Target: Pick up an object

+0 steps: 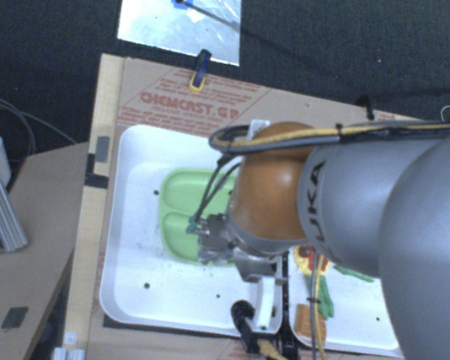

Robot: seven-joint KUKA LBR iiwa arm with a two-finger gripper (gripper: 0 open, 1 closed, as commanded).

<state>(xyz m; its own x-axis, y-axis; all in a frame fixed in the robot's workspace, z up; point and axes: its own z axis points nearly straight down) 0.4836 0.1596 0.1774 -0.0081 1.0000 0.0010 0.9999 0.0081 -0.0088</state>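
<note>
Glossy white plastic bin (126, 287), matt green plastic object (183, 202)

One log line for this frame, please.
arm: over left white bin | gripper: hidden by wrist | object below: light green plastic piece | grasp: unconfirmed

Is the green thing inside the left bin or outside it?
Inside. The green thing lies on the floor of the left bin, within its white rim, partly hidden by the arm.

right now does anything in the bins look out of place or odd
Nothing looks spilled or damaged. A pale green object lies flat in the left bin, partly hidden by the arm. Small orange and green pieces lie in the right bin, too hidden to judge.
</note>
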